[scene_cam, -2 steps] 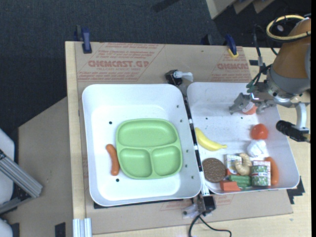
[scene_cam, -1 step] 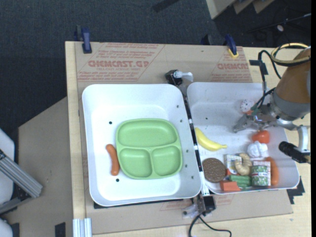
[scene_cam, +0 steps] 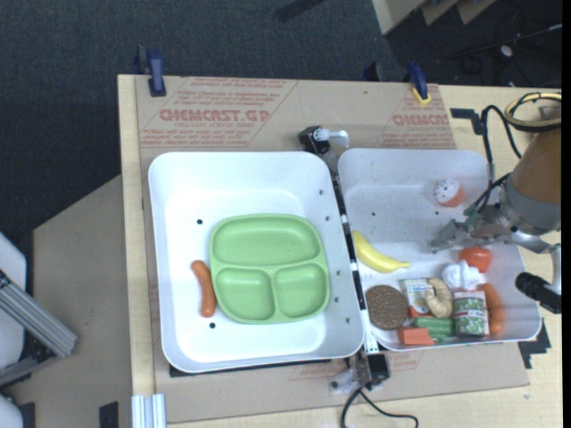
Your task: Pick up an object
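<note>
We see the claw (scene_cam: pixel 455 235) over the right bin (scene_cam: pixel 393 172), above the toy foods; we cannot tell its state. A banana (scene_cam: pixel 378 255) lies at the bin's nine o'clock, long axis running ten to four. The bench (scene_cam: pixel 223 114) cardboard reads "CHEMCAST GP".

Divided plate (scene_cam: pixel 268 267) in left bin (scene_cam: pixel 174 181), sausage (scene_cam: pixel 204 287) left of it

The arm (scene_cam: pixel 535 194) is grey with an orange-brown band above the wrist, ending in a dark metal tool (scene_cam: pixel 455 236).
</note>
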You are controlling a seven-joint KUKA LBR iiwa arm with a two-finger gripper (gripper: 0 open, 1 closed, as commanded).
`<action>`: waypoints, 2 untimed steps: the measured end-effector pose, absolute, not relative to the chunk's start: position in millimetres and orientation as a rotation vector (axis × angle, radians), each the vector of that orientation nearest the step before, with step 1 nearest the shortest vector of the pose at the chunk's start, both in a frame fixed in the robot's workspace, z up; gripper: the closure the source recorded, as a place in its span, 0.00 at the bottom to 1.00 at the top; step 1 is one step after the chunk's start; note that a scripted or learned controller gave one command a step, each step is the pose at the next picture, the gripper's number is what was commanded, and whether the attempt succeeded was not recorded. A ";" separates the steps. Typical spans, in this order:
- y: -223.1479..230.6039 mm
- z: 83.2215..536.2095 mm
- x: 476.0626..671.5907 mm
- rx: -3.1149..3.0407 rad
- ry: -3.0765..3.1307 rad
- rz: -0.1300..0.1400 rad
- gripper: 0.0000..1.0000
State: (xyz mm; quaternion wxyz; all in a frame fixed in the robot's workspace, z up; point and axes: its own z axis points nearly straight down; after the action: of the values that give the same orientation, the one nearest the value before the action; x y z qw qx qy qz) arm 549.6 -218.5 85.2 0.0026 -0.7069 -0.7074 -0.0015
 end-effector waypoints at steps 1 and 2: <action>-219.1 95.3 550.7 -2.221 -2.221 -0.003 1.00; -206.9 188.8 657.5 -2.226 -2.241 -0.014 1.00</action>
State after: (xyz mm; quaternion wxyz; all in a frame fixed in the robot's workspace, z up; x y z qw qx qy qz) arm 657.5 -206.9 188.8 -0.0084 -0.7048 -0.7094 -0.0044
